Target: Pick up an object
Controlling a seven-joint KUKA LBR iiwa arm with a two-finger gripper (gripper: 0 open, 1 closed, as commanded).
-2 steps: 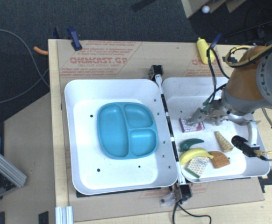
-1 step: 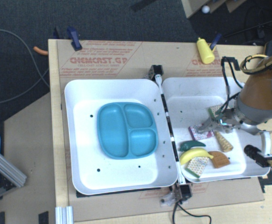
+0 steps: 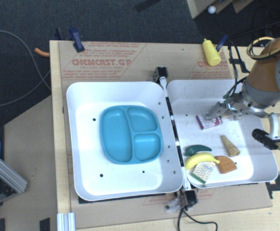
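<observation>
The gripper (image 3: 216, 112) is low in the right bin (image 3: 260, 174), right next to a small pink packet (image 3: 209, 122). I cannot tell if it is open or shut. A banana (image 3: 200, 159) lies near the bin's front edge.

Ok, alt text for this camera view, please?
The gripper reaches from the right into the right bin, over a small pink packet. Nearby lie a banana and a cone; the left bin holds a blue divided tray.
</observation>
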